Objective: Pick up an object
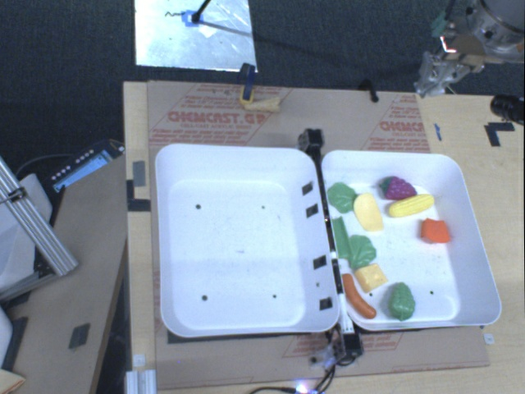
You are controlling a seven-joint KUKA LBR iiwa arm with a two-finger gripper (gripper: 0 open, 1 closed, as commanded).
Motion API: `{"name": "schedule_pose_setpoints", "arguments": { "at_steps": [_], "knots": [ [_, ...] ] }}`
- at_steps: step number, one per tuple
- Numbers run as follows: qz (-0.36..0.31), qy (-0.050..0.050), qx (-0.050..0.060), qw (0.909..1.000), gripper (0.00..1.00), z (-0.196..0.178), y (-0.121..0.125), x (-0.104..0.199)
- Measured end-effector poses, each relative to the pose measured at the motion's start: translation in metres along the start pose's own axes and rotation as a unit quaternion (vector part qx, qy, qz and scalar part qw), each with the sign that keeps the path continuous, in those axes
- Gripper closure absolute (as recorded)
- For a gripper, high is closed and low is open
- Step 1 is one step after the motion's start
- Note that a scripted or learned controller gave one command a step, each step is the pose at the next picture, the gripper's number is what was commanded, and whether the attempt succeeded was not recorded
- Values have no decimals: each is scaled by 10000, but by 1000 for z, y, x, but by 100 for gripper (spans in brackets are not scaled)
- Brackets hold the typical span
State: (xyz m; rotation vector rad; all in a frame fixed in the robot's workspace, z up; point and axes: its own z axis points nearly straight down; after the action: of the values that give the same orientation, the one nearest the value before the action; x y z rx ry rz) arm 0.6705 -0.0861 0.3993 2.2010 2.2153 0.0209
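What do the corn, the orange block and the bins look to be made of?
The corn looks like moulded plastic: uniform yellow, faint sheen, toy shape. The orange block seems plastic or foam; its matte flat faces leave that open. The bins look like thin formed white plastic, with rounded corners and a raised rim.

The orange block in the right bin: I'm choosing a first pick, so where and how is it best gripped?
Probably from straight above, closing on two opposite flat sides of the orange block. It lies apart from the other toys, with bare floor of the right bin around it, so the fingers should have room. The corn cob is its nearest neighbour, up and left. The end effector is beyond the bin's far edge.
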Motion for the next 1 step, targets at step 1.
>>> {"name": "schedule_pose_setpoints", "arguments": {
  "at_steps": [1],
  "knots": [
    [-7, 6, 8, 10000, 100, -141, 1, 15]
  ]
}}
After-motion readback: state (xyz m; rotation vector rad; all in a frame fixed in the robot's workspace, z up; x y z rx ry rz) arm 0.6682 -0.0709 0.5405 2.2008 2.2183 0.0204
